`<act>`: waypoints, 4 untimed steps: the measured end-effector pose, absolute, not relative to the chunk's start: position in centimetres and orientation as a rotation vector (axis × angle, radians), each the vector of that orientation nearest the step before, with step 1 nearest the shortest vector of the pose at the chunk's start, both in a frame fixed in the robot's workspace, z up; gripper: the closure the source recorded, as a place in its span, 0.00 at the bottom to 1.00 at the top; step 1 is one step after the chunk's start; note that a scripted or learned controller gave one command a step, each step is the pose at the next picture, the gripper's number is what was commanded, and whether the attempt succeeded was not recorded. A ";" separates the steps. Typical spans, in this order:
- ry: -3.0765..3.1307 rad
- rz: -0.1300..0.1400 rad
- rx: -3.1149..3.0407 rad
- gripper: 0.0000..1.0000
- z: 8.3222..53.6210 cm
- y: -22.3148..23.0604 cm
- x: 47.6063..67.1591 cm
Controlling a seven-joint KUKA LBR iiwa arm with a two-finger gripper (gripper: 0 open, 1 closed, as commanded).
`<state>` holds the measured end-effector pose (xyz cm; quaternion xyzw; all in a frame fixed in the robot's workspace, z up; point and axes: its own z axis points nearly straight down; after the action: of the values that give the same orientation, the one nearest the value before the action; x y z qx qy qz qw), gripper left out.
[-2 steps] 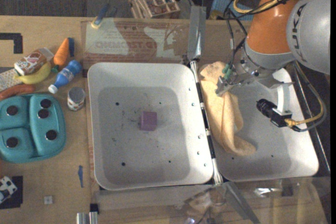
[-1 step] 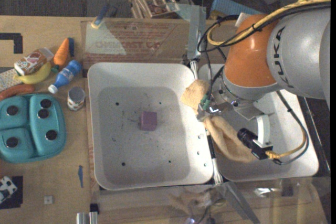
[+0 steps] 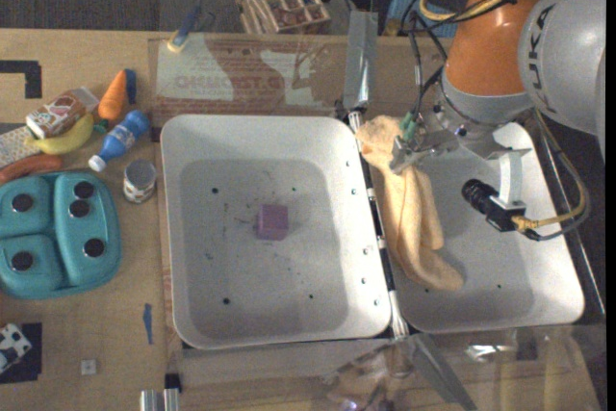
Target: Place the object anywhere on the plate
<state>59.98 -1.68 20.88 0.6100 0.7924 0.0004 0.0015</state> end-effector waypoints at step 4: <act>2.327 -0.002 2.112 1.00 24.5 0.4 53.4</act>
<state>53.43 0.39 24.55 0.6721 0.7405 -0.0006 -0.0005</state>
